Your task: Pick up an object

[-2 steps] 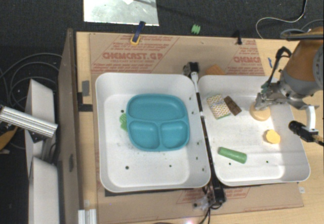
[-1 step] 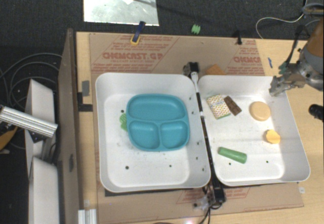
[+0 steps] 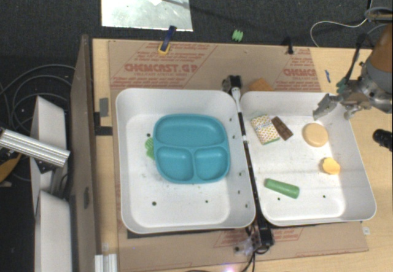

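The right bin (image 3: 356,203) holds a tan round disc (image 3: 316,135), a small yellow lump (image 3: 330,166), a green cylinder (image 3: 282,188), a speckled pad (image 3: 264,129) and a brown bar (image 3: 282,128). My gripper (image 3: 336,109) hovers over the bin's far right corner, just above and right of the tan disc. Its two grey fingers are spread apart, so it is open, with nothing between them.
In the left bin (image 3: 132,203) lies a blue divided plate (image 3: 190,148) with a green item (image 3: 149,146) poking out at its left edge. An orange object (image 3: 261,85) sits behind the bins. Cardboard surrounds the bins; cables run at the right.
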